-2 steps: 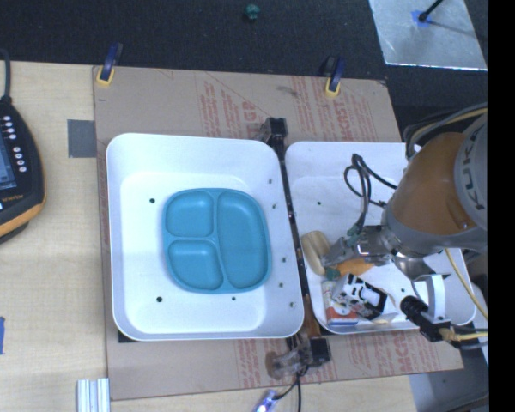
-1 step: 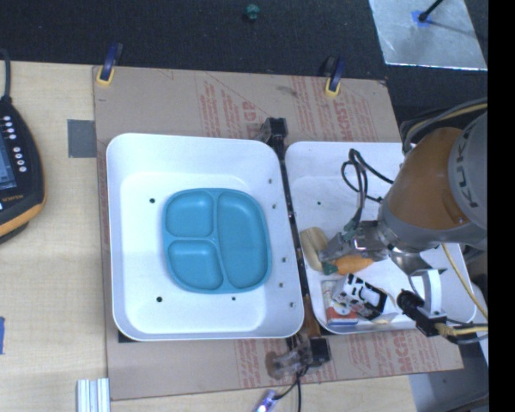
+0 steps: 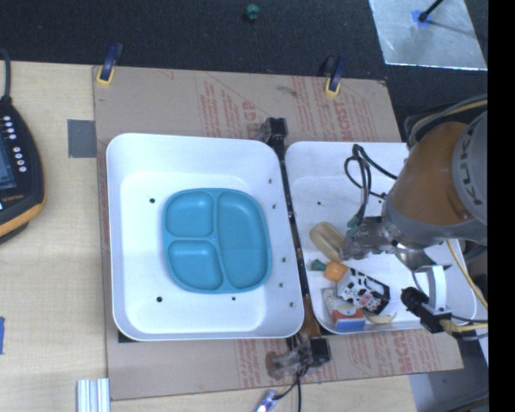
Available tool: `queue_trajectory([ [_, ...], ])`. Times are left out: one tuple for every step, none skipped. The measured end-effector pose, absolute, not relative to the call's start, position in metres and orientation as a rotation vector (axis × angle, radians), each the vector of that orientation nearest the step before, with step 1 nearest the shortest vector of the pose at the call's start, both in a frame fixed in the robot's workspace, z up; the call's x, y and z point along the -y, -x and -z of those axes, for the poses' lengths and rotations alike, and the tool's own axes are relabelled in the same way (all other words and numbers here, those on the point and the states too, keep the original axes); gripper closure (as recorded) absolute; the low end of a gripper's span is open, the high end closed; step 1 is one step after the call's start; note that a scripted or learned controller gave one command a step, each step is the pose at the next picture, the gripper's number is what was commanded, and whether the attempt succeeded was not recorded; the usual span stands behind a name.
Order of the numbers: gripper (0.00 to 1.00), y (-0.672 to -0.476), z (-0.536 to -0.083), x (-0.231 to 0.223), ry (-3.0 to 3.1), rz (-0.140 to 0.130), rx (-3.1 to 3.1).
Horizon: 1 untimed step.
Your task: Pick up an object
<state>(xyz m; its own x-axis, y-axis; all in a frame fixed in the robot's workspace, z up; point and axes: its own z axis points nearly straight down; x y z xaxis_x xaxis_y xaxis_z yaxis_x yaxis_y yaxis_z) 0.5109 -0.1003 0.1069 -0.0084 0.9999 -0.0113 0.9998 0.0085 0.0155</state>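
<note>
Camera view: my pincer [image 3: 354, 245] low in right bin [image 3: 313, 172], above tan block [image 3: 326, 240] beside orange ball [image 3: 336, 270]. Cannot tell grip state. Judgement: centre on one item, descend straight, avoid clutter.

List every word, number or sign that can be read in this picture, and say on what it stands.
"KU": large grey letters on the arm at the right; the rest is cut off.
Red print in repeated lines on the cardboard under the bins: too blurred to read.
Screen and buttons of the pendant at the left: too small to read.
Black and white pattern on an item in the right bin: no readable text.
</note>
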Motion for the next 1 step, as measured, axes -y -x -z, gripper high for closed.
queue_trajectory([
  [0.00,-0.5108,-0.1068,0.1002,-2.199,-0.005,-2.217],
])
